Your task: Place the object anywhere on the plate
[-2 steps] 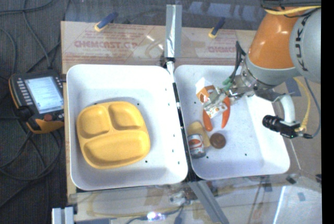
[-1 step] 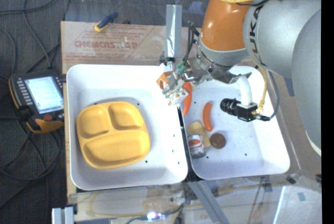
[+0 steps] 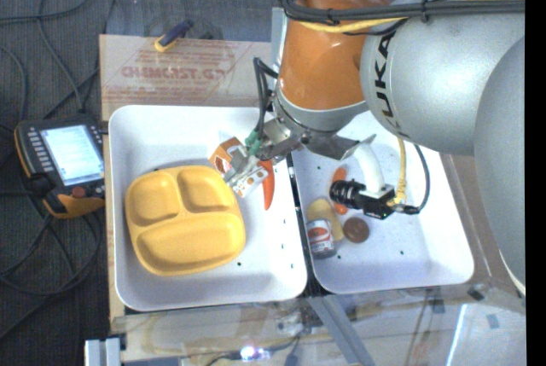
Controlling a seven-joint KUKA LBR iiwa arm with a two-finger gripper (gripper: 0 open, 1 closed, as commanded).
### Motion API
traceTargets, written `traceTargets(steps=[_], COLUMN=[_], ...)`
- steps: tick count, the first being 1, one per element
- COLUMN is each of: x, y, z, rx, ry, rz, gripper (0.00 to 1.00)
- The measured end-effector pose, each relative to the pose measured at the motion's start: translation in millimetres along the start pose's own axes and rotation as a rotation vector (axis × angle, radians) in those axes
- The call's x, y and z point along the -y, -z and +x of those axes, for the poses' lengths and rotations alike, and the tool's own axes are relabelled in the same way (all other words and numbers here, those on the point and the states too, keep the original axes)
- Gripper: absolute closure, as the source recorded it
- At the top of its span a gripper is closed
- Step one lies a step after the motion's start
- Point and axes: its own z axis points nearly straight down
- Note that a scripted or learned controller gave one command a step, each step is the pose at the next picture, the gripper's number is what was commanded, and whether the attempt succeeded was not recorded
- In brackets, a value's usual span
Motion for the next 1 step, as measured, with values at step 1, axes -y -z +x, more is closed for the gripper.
traceTargets(steps=[1], x=[-0.1], y=[0.2], z=[-0.1], rx=[0.0], ry=[0.0], rz=[-0.001], gripper=[0.0])
